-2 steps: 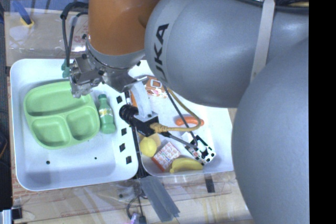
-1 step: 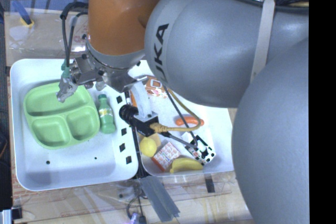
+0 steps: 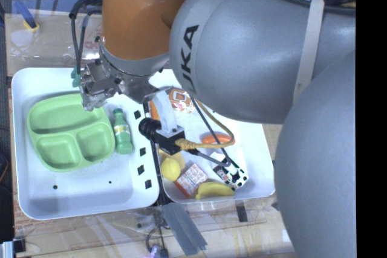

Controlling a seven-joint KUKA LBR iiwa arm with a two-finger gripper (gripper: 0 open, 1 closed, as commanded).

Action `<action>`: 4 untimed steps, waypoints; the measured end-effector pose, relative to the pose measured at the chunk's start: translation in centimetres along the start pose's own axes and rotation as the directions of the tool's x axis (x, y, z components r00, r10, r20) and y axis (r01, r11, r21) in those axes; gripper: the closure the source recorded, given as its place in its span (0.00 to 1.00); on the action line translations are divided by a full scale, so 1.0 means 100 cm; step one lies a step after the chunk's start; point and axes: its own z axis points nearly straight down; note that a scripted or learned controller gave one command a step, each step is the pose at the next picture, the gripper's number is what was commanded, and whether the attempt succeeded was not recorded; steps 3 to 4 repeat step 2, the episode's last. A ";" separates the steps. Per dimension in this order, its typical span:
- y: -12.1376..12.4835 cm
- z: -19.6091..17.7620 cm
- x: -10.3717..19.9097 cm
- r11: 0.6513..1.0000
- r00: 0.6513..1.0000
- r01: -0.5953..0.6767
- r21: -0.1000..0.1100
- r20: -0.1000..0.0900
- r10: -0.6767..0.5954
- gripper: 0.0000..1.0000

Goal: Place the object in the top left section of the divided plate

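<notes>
Hovering at the divided plate's [image 3: 66, 136] upper right rim, the gripper [image 3: 94, 93] has the green bottle [image 3: 123, 132] just right of it, upright beside the plate; whether its jaws hold anything cannot be told

The right bin [image 3: 260, 187] holds a lemon [image 3: 172, 169], a banana [image 3: 213, 190], a carrot [image 3: 216, 139], a small red carton [image 3: 192, 179] and a black-and-white die [image 3: 240, 179], crowded together.
</notes>
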 end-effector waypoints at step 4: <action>0.000 -0.010 0.001 1.000 1.000 0.010 0.001 0.000 -0.010 1.00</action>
